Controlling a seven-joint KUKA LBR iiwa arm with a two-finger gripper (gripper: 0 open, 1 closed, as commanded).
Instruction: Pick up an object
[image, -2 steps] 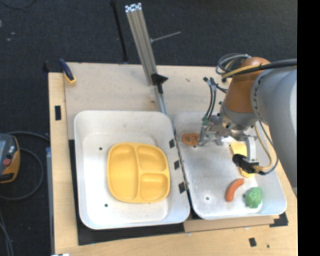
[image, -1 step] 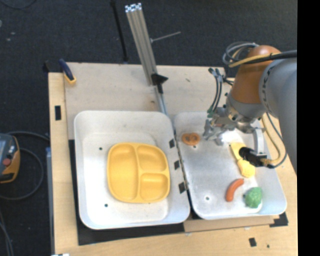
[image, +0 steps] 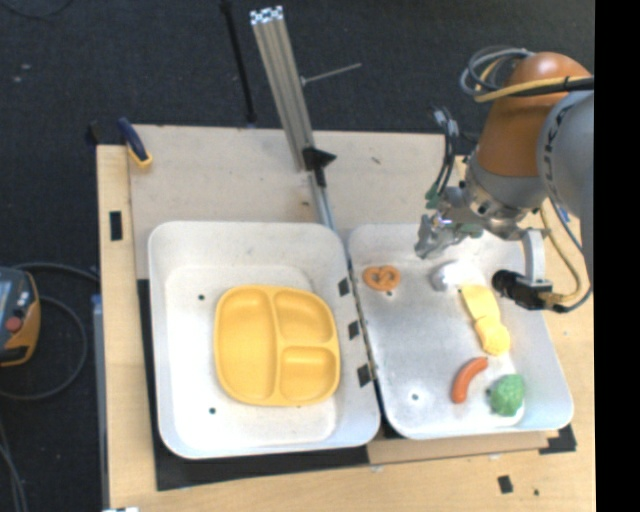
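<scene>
Blue-and-yellow clamp sits at bench far-left corner. Left bin holds a yellow divided tray, three compartments, lying flat about mid-bin, slightly toward the right wall. A slanted aluminium post rises from behind the bins, its base near the seam between them. Right bin carries the loose items: an orange pretzel-shaped piece near the far-left corner, just beside the left wall; a small grey-white object to its right near the far edge, too blurry to identify; a yellow block-like piece toward the right side, roughly mid-depth; an orange-red sausage-shaped piece near the front-right, tilted; a green broccoli-like piece at the front-right corner, just beside the sausage piece but apart from it. Gripper hangs over the far edge of the right bin, above and just behind the grey-white object; can't tell if fingers are spread or closed, nothing visibly between them. Arm with orange band enters from the right, black cable fitting hanging near the bin's right wall.
</scene>
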